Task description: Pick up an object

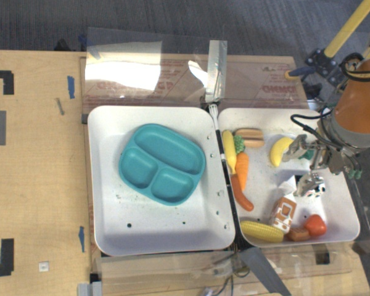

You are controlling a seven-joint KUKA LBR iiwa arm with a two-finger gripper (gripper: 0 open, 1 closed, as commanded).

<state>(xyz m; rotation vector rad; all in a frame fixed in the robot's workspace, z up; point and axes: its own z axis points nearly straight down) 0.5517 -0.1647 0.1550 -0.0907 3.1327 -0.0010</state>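
Right bin [351, 227], near edge: corn cob [262, 230], small carton [284, 213], tomato [316, 225]. Mid bin: tool [312, 176], hanging just above the floor beside a small black-and-white toy [317, 190]; cannot tell whether it is wide or narrow, and nothing is seen held. Far part: lemon [281, 150], likeliest pick, lying up and to the left of the tool, long axis slanted; hot dog [250, 137] beyond. Left bin [105, 227]: teal plate [163, 163].

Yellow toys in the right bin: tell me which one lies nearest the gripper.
The banana, just left of the gripper. The corn lies at the bin's front edge, and the long yellow piece sits against the far left wall.
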